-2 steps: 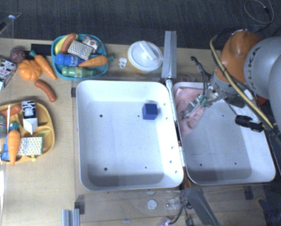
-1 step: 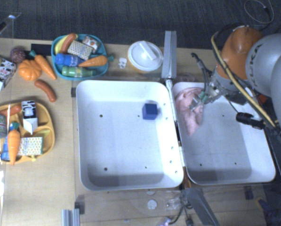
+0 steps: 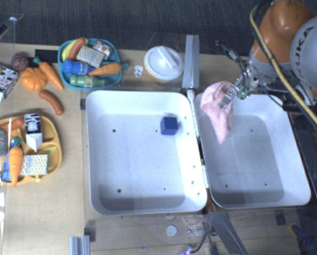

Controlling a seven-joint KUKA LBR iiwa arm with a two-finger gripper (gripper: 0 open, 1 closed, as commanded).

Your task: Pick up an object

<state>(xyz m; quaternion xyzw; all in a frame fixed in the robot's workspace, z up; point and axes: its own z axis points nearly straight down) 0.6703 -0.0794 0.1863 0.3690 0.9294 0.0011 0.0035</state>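
Both bins (image 3: 142, 190) looked like smooth white plastic with a slight sheen; the bench (image 3: 73, 142) was pale, matt wood. The pink cloth (image 3: 217, 113) was soft, limp fabric, matt and creased, and the blue cube (image 3: 169, 125) looked matt, maybe foam or plastic, can't tell which. The arm (image 3: 301, 41) had glossy grey and orange shells, and the gripper (image 3: 238, 92) looked like bare metal.
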